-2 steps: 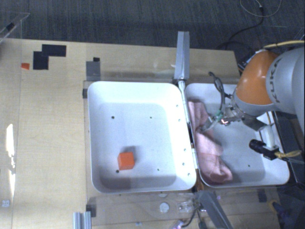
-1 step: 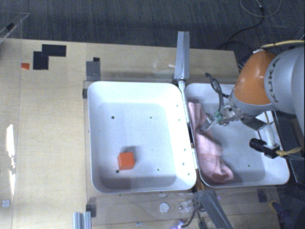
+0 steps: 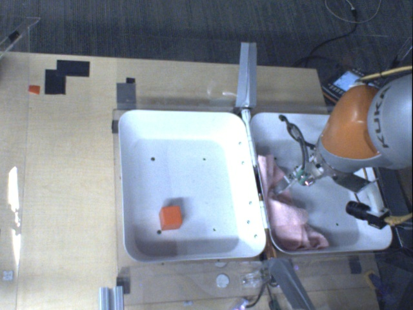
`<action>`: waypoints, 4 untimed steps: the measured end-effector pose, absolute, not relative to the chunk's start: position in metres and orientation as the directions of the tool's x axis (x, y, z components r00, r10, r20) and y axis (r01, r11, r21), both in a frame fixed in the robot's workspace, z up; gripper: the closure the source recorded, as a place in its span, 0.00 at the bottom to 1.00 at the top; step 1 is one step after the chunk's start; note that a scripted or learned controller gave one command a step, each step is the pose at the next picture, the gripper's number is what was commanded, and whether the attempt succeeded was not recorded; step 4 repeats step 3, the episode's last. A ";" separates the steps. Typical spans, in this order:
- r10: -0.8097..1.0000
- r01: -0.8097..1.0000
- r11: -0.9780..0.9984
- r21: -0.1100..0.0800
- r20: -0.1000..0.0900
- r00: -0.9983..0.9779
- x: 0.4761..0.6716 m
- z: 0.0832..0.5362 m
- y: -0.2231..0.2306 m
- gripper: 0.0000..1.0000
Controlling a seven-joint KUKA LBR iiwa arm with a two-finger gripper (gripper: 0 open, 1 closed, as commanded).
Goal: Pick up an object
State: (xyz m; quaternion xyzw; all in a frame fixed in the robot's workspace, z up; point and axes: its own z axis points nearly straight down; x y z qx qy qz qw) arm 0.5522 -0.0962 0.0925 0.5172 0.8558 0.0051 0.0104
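Soft, wrinkled pink cloth (image 3: 287, 215) lies just below the pincer (image 3: 301, 176), in a smooth matt white plastic bin (image 3: 335, 234) on the pale wood-grain worktop (image 3: 64, 192).

A pale wood table (image 3: 64, 192) fills the left and centre; dark carpet (image 3: 161, 11) runs along the top, with a cable (image 3: 352, 8) at upper right.

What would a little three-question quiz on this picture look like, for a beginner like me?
1. True or false: the orange block lies in the right bin.
2. Which object lies nearest the gripper? A) orange block B) pink cloth
3. Fill in: the pink cloth is bunched against the right bin's ____ wall.

Key: 1 false, it lies in the left bin; 2 B; 3 left.
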 end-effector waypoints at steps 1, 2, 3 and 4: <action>0.884 0.884 0.467 0.028 -0.015 -0.467 0.556 0.105 -0.094 1.00; 0.906 0.906 0.423 0.008 -0.005 -0.423 0.558 0.122 -0.099 1.00; 0.906 0.906 0.422 0.008 -0.005 -0.422 0.558 0.122 -0.099 0.00; 0.906 0.906 0.422 0.008 -0.005 -0.422 0.558 0.122 -0.099 0.00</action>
